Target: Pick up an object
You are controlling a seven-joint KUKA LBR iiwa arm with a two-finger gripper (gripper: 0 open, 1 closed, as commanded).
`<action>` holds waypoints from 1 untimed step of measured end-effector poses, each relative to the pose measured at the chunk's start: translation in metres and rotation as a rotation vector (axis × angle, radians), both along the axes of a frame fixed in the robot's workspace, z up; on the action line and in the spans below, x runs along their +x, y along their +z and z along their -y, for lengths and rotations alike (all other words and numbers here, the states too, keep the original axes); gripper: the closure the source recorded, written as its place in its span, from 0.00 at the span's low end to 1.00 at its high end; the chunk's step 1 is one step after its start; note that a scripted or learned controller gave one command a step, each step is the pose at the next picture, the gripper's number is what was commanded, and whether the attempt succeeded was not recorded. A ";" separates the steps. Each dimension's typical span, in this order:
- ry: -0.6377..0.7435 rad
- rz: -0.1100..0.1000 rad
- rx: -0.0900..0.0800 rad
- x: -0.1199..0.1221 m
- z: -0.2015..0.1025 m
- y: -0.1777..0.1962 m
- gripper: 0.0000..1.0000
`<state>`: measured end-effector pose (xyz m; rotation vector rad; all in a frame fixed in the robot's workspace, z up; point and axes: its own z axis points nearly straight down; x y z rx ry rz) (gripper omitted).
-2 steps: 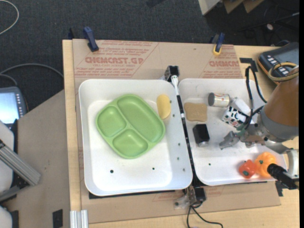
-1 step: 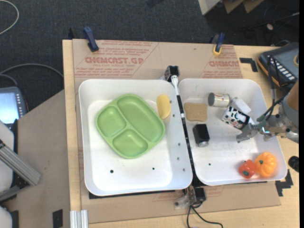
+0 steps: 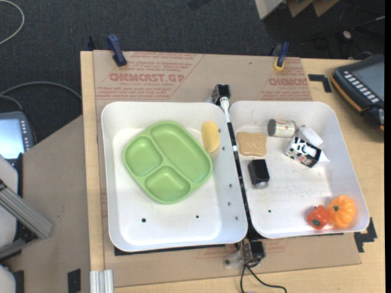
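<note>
**Objects laid out across two bins, none yet lifted**

Broadly, two white bins are seen side by side: the left bin and the right bin. The left one is taken up by a green divided plate, stiff and wide, best left alone. Just beside its upper right edge a yellow banana-like piece is laid. In the right bin, a tan bread slice, a black block, a black-and-white carton, a small can, an orange pumpkin and a red pepper are found. The black block is judged light, rigid and easily pinched across its narrow sides. The gripper's state cannot be told.
</note>
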<state>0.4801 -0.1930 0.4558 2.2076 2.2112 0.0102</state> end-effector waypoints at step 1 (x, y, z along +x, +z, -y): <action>-0.001 -0.020 0.009 -0.001 -0.020 -0.102 0.00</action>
